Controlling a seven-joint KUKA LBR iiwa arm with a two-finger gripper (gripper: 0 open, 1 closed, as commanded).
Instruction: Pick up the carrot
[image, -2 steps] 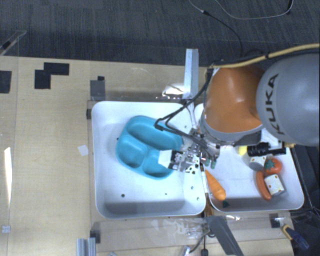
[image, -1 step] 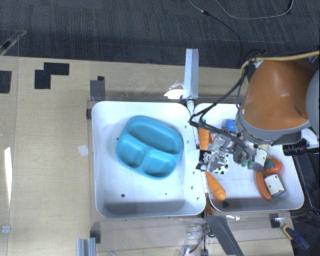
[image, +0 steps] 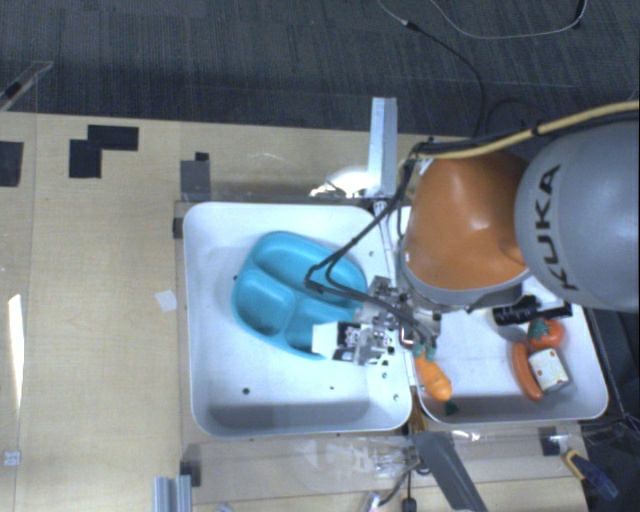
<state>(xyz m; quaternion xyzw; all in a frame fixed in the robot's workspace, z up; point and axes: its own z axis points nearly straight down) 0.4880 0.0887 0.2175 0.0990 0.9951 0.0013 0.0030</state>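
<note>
While the grey arm (image: 575, 225) reaches in from the right, black letters spelling "KUKA" run down its casing beside the orange band (image: 465, 225). Its gripper (image: 368, 338) hangs low over the left bin (image: 205, 330), at the right edge of a blue divided dish (image: 290, 290); whether it is wide or narrow cannot be told. The carrot (image: 433, 377) lies in the right bin (image: 590, 395), against the near left wall, just beside the gripper. No other writing is legible.

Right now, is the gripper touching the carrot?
Cannot tell. In the camera view the gripper sits at the divider between the bins, with the carrot just right of it; the arm's wrist overhangs the carrot's top, hiding any contact or gap.
</note>
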